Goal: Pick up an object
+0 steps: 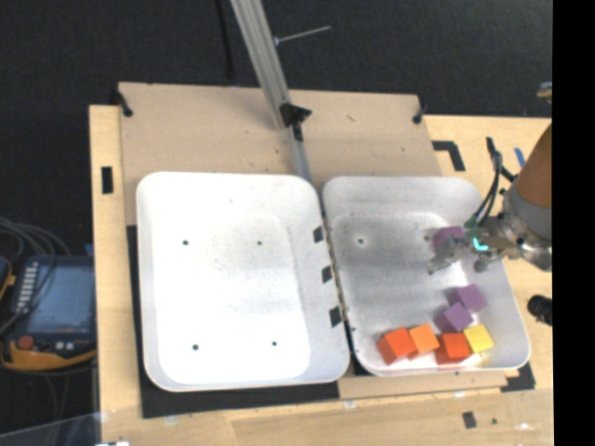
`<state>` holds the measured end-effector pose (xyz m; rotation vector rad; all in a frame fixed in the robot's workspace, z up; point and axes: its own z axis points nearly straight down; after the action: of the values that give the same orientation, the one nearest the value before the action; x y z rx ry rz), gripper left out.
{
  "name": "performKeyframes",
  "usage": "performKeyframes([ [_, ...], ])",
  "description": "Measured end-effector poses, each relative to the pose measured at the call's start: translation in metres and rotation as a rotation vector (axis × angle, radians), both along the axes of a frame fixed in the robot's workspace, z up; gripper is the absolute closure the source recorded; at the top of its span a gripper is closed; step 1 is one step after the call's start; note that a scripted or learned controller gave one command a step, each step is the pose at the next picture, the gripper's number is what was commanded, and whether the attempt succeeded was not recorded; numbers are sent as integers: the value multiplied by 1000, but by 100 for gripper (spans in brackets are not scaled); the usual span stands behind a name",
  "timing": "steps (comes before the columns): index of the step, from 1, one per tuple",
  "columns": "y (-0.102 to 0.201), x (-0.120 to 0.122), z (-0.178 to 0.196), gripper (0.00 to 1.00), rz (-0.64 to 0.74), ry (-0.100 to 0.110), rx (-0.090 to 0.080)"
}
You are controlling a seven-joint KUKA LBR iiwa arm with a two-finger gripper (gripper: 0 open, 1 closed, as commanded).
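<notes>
My tool (pixel 457 254) is over the right bin (pixel 390 198), and it grips a purple block (pixel 448 237). More blocks (pixel 437 337) lie nearer, in the bin's corner.

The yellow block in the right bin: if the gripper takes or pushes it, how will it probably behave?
The yellow block looks like a small cube with flat faces, so it would probably slide rather than roll. It seems stiff and likely light. It touches an orange block near the right bin's rim, so a push may move that neighbour too.
</notes>
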<state>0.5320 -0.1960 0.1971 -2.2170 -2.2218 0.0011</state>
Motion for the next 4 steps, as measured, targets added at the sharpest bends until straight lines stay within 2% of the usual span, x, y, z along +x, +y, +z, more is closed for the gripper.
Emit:
performKeyframes([
  [1, 0, 1, 2, 0, -1, -4, -1],
  [3, -9, -1, -94, 0, -4, 0, -3],
  [4, -10, 1, -80, 100, -10, -9, -3],
])
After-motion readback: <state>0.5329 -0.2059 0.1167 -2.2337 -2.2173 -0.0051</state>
